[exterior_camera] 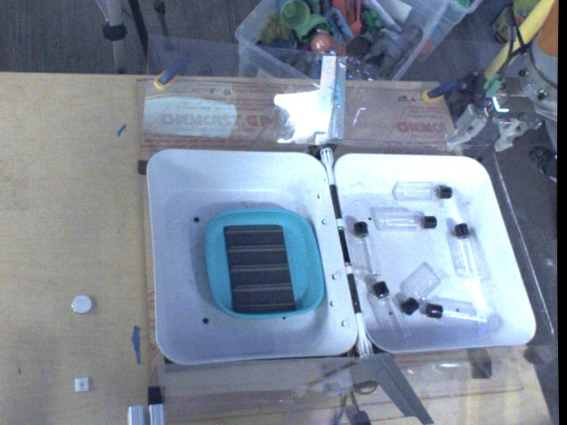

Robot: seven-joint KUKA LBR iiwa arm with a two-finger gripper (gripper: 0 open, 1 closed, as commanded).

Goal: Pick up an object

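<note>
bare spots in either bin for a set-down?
Left bin: the teal tray fills the middle; bare white floor along the far wall and down the left side. Right bin: clear vials with black caps scattered across most of it. Bare patches are the far-left corner by the divider and the strip along the right wall.

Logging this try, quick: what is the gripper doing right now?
Gripper: up beyond the right bin's far corner, over no vial; open or closed cannot be told.

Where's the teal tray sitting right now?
The teal tray lies in the middle of the left white bin, holding a dark ribbed insert. The clear black-capped vials are in the right white bin.
</note>
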